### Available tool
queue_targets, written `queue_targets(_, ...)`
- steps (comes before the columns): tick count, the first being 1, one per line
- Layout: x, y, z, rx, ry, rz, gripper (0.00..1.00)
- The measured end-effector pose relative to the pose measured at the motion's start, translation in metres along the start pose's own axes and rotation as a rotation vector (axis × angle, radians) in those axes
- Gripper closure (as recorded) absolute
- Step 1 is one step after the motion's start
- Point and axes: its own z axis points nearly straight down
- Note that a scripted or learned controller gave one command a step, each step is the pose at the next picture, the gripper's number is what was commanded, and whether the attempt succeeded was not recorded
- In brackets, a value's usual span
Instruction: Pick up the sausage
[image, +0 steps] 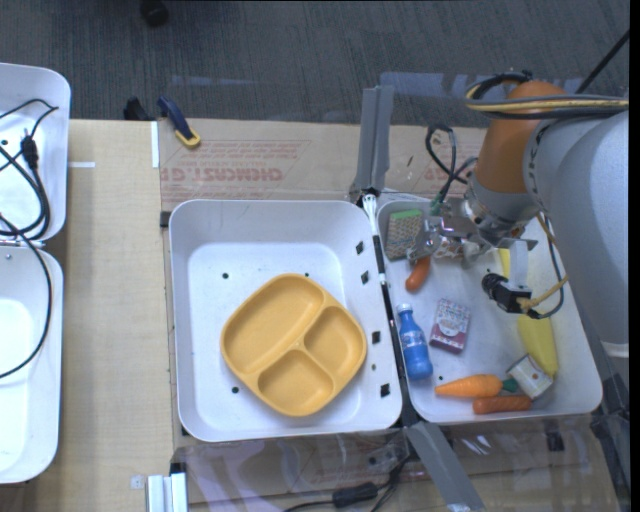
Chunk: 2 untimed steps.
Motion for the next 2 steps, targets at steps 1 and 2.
queue_targets(1,-0.004,-0.001,-0.008,0.003,-0.008,0.000,1.00)
queue_targets(2,0.045,-0.002,-0.133,-0.027,-0.008,-0.172,1.00)
